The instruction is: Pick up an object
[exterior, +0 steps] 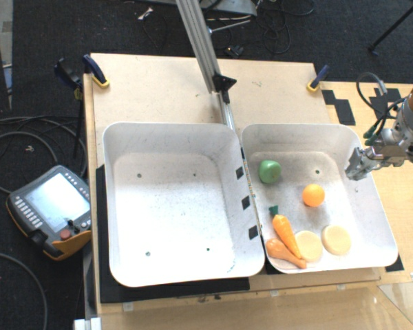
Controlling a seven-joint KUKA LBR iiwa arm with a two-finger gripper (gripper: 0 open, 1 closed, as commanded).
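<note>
Nearest, along the front of the right bin (372, 205), lie two pale round discs (336, 239), one touching the carrot (286, 234), with a second orange piece (281, 251) just beneath that carrot. Further back sits one orange ball (313, 195), then one green object (269, 171) near the divider. That makes six things, none bearing readable writing. Beside it, the left bin (124, 184) stands on the bench (158, 88). At the right bin's far right rim hovers the gripper (358, 165); whether its fingers are apart or together I cannot tell. Off the bench to the left rests one handheld pendant (51, 212).
</note>
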